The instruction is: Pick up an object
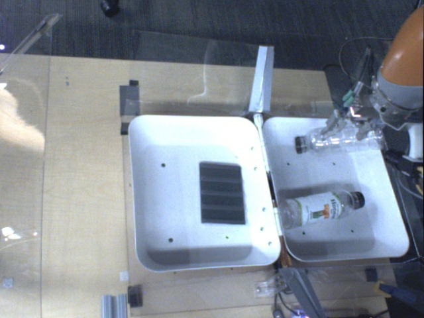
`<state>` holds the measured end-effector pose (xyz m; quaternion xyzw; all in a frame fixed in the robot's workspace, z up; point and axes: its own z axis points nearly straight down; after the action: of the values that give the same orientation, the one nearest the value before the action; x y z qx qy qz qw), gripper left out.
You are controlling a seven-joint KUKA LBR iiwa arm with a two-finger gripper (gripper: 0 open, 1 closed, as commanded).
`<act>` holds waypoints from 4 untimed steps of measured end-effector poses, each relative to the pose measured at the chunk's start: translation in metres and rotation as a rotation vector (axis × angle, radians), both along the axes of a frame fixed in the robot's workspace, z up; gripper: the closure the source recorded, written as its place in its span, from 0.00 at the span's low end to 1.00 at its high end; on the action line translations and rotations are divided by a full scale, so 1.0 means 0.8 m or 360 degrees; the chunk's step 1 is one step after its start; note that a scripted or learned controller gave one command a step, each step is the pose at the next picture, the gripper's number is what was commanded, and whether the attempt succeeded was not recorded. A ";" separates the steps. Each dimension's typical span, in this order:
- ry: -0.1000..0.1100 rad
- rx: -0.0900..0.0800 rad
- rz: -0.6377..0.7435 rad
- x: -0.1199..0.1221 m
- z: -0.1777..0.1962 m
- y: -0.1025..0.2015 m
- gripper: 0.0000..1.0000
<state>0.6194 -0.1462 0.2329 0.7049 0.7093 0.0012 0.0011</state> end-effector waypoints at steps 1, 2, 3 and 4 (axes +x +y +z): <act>-0.0002 -0.0001 0.0101 0.063 -0.144 0.011 0.00; -0.0008 -0.0002 0.0109 0.029 -0.181 0.004 0.00; -0.0014 -0.0007 0.0278 -0.087 -0.179 -0.051 0.00; -0.0009 -0.0003 0.0156 -0.006 -0.182 -0.072 0.00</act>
<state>0.6148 -0.2040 0.0876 0.6693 0.7429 0.0026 0.0038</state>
